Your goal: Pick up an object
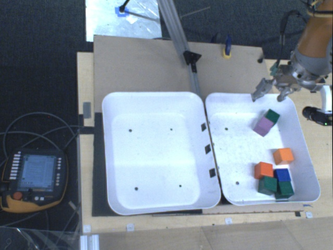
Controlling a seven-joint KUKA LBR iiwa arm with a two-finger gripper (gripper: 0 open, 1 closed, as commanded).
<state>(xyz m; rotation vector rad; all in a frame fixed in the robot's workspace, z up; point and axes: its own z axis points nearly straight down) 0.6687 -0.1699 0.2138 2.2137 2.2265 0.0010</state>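
Hovering with the gripper [271, 90] above the far edge of the right bin [229, 139], fingers spread apart and gripping nothing. Nothing lifted yet; reaching down, closing and raising all remaining, judging by this. Likely aiming for the nearest pieces: a purple block [263, 125] touching a green block [272, 115], lying just below the fingers, small, tilted, with flat faces for gripping.

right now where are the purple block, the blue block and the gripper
purple block [263, 125], camera view, middle of its top face
blue block [282, 174], camera view, its top face
gripper [271, 91], camera view, midway between its fingers
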